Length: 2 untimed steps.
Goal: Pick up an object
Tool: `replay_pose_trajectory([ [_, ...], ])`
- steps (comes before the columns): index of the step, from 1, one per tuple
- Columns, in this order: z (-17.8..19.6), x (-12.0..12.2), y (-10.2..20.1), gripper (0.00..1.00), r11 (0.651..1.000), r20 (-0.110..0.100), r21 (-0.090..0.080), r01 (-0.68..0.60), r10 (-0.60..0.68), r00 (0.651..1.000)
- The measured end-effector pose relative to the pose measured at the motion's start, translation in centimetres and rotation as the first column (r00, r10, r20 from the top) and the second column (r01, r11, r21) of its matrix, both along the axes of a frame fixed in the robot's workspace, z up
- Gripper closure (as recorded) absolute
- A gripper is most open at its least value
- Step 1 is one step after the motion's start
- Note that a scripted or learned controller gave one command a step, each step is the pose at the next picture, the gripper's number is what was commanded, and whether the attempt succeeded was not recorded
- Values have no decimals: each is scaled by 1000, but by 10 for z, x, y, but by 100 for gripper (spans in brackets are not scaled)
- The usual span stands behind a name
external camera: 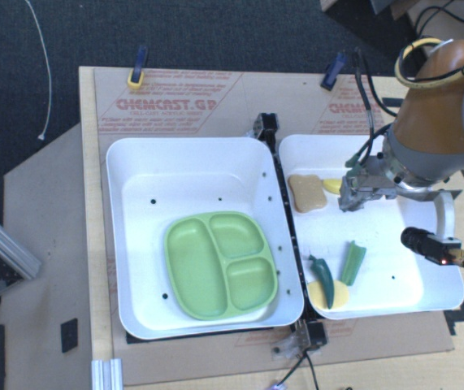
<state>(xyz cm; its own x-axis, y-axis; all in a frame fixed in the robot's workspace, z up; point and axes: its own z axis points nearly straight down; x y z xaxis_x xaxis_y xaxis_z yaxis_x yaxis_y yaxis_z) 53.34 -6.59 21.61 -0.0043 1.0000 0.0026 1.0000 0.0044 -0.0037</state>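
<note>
Red print reading CHEMCAST GP runs across the brown board behind the left bin, and it repeats, partly cut off by the arm, farther right. Inside the left bin lies a green divided tray. Right of that tray, across the divider, the right bin holds a tan bread-like piece, a teal item on a yellow piece, and a green stick. The gripper hangs just right of the tan piece, holding nothing; how far it's parted, I cannot tell
</note>
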Motion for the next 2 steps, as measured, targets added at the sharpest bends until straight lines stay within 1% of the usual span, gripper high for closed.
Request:
replay_pose_trajectory([
  [1,12,-13,55,100,1000,1,1,0,0,1000],
  [2,0,-25,111,100,1000,-1,0,-2,2,1000],
])
